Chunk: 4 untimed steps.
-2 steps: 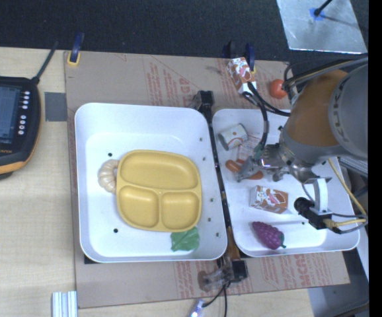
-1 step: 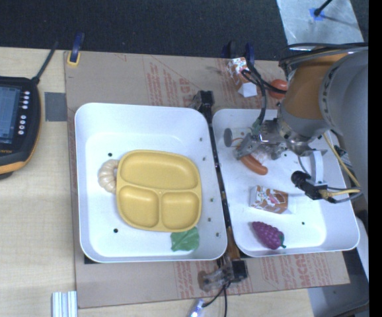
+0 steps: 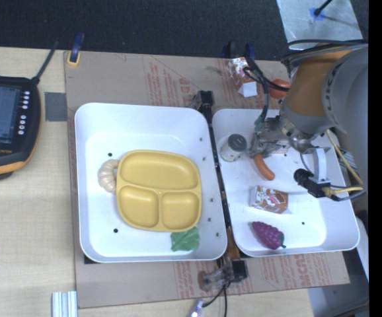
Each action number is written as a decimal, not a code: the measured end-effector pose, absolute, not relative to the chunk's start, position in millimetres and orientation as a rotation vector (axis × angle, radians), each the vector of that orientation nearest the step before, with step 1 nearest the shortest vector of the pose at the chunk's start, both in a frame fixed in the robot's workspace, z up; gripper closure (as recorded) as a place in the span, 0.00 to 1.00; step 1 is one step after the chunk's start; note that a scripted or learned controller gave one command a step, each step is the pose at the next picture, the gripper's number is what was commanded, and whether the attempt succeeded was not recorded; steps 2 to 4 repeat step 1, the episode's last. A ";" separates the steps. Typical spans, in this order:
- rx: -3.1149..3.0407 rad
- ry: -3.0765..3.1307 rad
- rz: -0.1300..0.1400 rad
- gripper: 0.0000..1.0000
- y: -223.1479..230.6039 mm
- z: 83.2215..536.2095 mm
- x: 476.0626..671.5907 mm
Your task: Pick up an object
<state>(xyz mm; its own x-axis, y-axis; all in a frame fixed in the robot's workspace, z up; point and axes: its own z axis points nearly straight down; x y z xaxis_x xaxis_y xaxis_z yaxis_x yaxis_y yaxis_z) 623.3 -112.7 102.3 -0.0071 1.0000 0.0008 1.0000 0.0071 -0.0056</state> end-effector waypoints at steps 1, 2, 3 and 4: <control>-2.214 -2.225 0.002 1.00 -25.1 192.3 592.8; -2.214 -2.225 0.002 1.00 -25.1 192.3 592.8; -2.214 -2.225 0.002 1.00 -25.1 192.3 592.8; -2.214 -2.225 0.002 1.00 -25.1 192.3 592.8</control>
